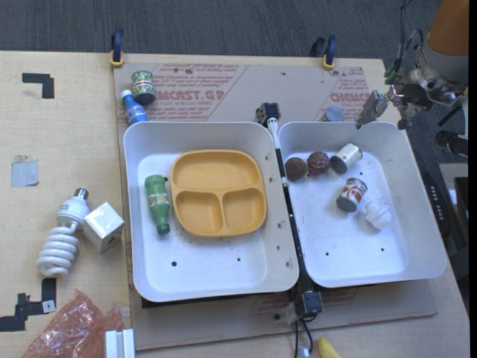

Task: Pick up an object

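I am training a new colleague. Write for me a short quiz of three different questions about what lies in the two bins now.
1. True or false: the yellow plastic divided tray lies in the right white bin.
2. Which thing lies beside the tray in the left white bin? A) green plastic bottle B) spiral light bulb C) white cube
3. Fill in: the two dark round balls lie in the ___ bin.

Key: 1 false; 2 A; 3 right.

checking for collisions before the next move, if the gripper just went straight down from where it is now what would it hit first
Probably the back rim of the right bin near its right corner, or the cardboard just behind it. The gripper hangs above that edge, away from the cans and balls. Depth is hard to judge from this slanted view.
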{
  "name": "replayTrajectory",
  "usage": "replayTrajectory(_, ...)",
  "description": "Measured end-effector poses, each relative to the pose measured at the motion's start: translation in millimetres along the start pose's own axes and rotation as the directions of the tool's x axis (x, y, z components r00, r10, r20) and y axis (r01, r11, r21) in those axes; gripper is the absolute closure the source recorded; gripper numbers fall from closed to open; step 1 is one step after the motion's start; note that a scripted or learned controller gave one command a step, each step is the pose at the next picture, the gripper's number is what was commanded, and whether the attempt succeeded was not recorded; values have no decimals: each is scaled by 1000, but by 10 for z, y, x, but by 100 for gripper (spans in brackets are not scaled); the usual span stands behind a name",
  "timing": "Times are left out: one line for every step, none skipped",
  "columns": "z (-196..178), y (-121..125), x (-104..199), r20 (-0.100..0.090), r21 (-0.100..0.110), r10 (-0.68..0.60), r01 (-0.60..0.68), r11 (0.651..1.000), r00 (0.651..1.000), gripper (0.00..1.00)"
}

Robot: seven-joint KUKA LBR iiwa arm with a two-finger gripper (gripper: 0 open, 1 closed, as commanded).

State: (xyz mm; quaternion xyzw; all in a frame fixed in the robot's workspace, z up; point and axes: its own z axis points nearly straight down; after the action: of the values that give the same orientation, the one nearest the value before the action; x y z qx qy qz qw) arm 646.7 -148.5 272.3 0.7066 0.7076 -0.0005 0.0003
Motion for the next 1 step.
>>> replayTrajectory(1299, -123, -33, 0, 0, 3, -3, 1000, 1000, 0)
